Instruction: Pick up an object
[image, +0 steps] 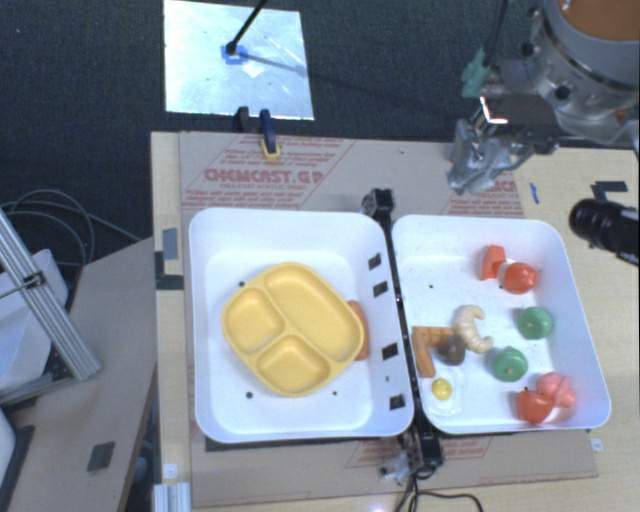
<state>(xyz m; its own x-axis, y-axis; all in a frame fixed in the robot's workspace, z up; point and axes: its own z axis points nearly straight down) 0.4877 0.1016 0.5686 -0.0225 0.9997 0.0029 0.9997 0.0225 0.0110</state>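
Your gripper (478, 172) hangs beyond the right bin (420, 250), jaw state unreadable. You're at the approach; next, descend onto the orange toy (518, 277).

I count two shallow white plastic bins (215, 330), one yellow three-section plate (292, 328), two round green toys (534, 322), two red toys (517, 277)

At one o'clock you see the arm (585, 50): grey metal rings under an orange band, a black cable trailing off it, a teal fitting on its side, and a dull silver gripper (478, 165).
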